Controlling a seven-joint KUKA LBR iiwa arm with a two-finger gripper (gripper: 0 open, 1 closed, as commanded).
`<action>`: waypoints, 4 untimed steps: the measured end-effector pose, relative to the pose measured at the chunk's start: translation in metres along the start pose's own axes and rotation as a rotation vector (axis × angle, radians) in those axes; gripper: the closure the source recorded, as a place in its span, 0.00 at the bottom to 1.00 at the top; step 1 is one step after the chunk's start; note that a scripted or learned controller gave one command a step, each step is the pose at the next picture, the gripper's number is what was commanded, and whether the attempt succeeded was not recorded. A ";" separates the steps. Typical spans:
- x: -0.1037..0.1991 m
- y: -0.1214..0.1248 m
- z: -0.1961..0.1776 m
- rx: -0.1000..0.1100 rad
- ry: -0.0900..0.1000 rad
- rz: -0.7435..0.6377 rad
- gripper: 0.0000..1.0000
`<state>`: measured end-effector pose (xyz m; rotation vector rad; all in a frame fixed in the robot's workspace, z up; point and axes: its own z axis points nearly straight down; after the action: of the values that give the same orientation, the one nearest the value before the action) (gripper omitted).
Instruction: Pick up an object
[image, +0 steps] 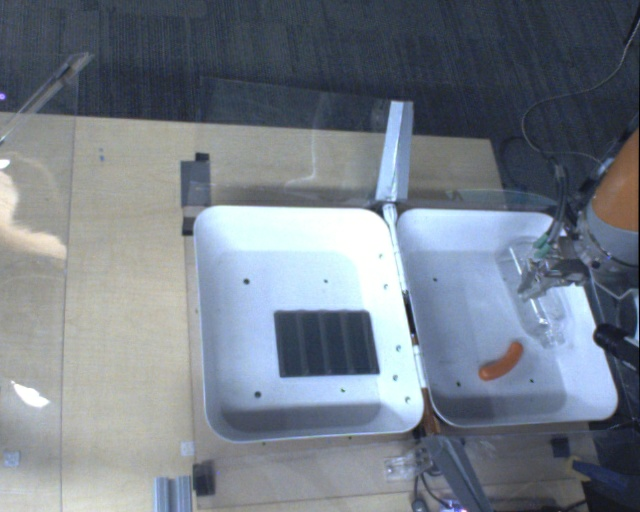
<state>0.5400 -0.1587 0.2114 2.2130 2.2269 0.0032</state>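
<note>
Orange sausage (501, 361) lies in right bin (450, 400), long axis slanted, upper end toward the far right. Left bin (230, 250) holds a dark ribbed block (326, 343). Gripper (545, 283) hovers over right bin; finger state: cannot tell.

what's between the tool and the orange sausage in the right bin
Bare white floor of the right bin separates the tool from the orange sausage, seen in the camera view.
</note>
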 end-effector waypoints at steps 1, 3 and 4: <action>0.001 -0.004 -0.126 -0.006 -0.003 -0.060 0.00; 0.002 -0.002 -0.137 -0.013 -0.004 -0.067 0.00; 0.005 -0.024 -0.012 -0.001 -0.001 -0.157 0.00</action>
<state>0.5161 -0.1535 0.2234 2.0307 2.3921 0.0029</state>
